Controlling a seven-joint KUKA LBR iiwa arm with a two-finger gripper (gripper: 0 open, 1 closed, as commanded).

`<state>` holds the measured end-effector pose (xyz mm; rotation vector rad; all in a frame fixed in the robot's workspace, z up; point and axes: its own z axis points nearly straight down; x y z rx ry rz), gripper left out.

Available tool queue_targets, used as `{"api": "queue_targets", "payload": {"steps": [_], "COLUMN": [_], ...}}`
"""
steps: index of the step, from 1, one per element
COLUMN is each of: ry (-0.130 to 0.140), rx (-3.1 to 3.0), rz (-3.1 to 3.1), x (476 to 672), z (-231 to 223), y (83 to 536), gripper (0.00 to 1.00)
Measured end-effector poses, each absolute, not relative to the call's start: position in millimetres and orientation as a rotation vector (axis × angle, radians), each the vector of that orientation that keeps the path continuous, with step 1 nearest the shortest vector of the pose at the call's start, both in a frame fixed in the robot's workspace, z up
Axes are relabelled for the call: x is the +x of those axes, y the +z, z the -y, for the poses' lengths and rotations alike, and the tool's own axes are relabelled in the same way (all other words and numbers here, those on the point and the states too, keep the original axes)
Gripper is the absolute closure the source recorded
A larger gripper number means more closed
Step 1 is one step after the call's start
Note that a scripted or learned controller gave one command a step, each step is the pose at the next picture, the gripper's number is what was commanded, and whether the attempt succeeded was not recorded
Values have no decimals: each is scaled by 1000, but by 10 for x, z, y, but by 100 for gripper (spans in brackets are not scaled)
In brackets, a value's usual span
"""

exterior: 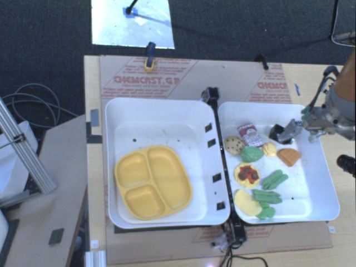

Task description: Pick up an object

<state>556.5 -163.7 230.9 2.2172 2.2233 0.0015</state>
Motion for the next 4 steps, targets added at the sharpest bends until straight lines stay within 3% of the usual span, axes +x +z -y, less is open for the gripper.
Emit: {"api": "queue_targets", "payload": {"steps": [1,2,3,4], "ry": [2,-2,19,-9], "rx": [2212,2220,2202,2225], "rz": [-2233,-2228,-2214,-2229], "x": [6075,5664,5964,5944], "z": [1175,875,1073,966], "y": [1002,830,3082,1598], "gripper": [0,0,0,0]}}
